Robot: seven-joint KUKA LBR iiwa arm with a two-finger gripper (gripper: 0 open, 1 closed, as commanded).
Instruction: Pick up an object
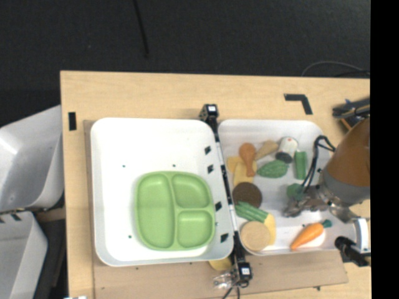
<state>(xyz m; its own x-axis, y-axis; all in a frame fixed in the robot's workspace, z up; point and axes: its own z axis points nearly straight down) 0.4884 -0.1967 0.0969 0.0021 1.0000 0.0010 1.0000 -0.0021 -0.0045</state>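
grey claw (298, 205) hangs low in the right bin (274, 129) near the carrot (308, 234); whether it grips, i cannot tell.

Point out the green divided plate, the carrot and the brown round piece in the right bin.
green divided plate (175, 211), camera view, on its central ridge.
carrot (307, 235), camera view, on the middle of its orange body.
brown round piece (247, 194), camera view, on its top face.
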